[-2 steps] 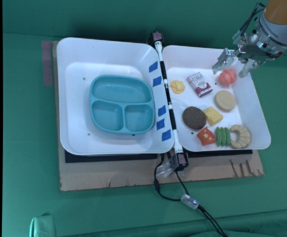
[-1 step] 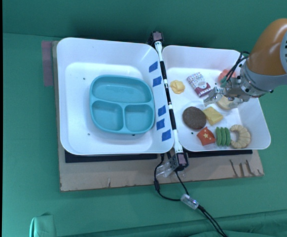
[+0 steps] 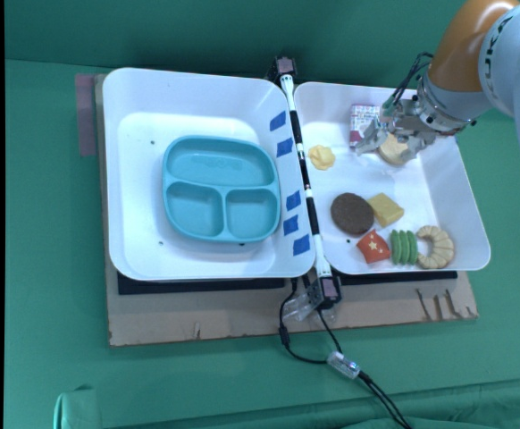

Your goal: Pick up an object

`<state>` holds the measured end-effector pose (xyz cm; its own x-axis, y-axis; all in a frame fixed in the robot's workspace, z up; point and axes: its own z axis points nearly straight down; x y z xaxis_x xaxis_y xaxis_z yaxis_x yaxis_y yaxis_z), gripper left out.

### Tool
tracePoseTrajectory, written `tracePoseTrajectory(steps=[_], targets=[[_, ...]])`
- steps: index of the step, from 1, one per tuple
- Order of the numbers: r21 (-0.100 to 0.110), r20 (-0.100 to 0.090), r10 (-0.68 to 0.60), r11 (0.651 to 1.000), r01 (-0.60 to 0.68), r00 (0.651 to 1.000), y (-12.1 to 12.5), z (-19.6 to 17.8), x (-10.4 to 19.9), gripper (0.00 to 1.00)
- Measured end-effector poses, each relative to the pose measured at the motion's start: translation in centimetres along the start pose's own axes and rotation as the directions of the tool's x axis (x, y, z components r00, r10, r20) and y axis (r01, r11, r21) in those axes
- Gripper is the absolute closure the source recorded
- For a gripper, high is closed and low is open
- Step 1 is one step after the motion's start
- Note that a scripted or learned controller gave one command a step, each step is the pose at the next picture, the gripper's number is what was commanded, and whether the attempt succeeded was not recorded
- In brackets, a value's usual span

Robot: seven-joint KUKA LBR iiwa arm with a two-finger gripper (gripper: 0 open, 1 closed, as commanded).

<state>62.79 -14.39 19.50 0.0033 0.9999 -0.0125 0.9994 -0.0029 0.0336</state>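
Note:
My gripper [image 3: 390, 141] is low over the back of the right bin [image 3: 471, 206], right on top of a round tan piece [image 3: 392, 153] that shows just beneath it. A pink and white packet [image 3: 364, 114] lies close to its left. Further left sits a small pale yellow piece [image 3: 322, 157]. Toward the front of the bin lie a brown patty [image 3: 352, 213], a yellow block [image 3: 386, 209], a red wedge [image 3: 374, 248], a green pea pod [image 3: 404, 247] and a tan ring [image 3: 435, 247].
The left bin [image 3: 135, 96] holds a teal divided plate [image 3: 221, 189]. A black and white bar with blue tape marks [image 3: 297, 172] runs between the bins. A cable [image 3: 331, 347] trails off the front of the bench.

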Motion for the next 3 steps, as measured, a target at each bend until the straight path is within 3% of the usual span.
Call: tracePoseTrajectory(steps=[1, 2, 3], targets=[[0.078, -0.024, 0.011, 0.997, -0.009, 1.000, 5.4, 0.2, -1.2, 0.00], [0.031, -0.001, 0.009, 0.999, -0.009, 1.000, 6.1, -1.7, -1.6, 1.00], [0.033, 0.001, 0.008, 0.999, -0.008, 1.000, 6.1, -1.6, -1.7, 0.00]])
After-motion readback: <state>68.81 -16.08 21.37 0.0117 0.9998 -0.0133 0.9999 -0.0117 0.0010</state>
